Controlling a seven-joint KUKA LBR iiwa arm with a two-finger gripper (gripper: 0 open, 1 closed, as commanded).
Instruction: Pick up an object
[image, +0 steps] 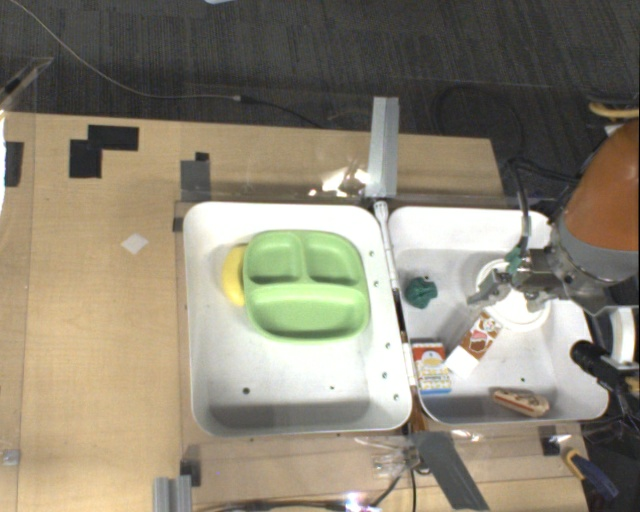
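My gripper (497, 285) hangs over the middle of the right bin (450, 240), at the end of the grey arm with its orange band (610, 195) reaching in from the right. Just below it lies a small red-and-white carton (482, 335), tilted. A teal lump (420, 292) rests to the gripper's left, near the bin's left wall. A small box with a red top (430, 365) sits at the bin's front left. A flat brown piece (520, 401) lies by the front wall. Nothing is visibly held.
The left bin (290, 400) holds a green divided plate (303, 283) with a yellow item (232, 275) poking out from under its left edge. A metal post (384, 145) stands behind the wall between the bins. Wooden bench surrounds both bins.
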